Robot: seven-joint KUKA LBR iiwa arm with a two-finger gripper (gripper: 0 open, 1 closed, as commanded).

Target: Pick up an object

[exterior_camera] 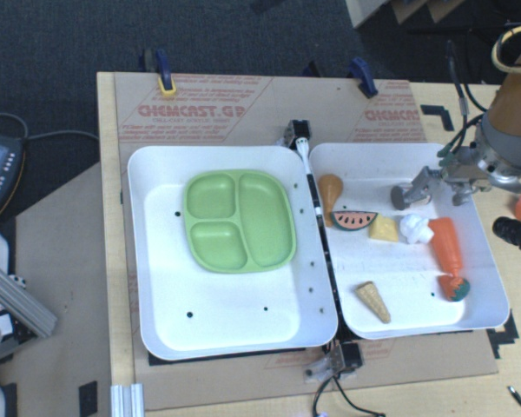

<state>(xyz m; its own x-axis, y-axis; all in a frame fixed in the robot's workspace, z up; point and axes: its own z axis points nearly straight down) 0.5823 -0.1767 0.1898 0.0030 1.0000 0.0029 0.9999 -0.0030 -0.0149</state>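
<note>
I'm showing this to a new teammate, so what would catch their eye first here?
Probably the green divided plate, alone in the left bin. Then the toy food scattered in the right bin: an orange carrot, a watermelon slice and an ice-cream cone. The pincer hangs over that bin's far right part, above the carrot.

We see the right bin crowded mid-way: carrot, cheese, watermelon, cone. Left bin open around the tray.
</note>
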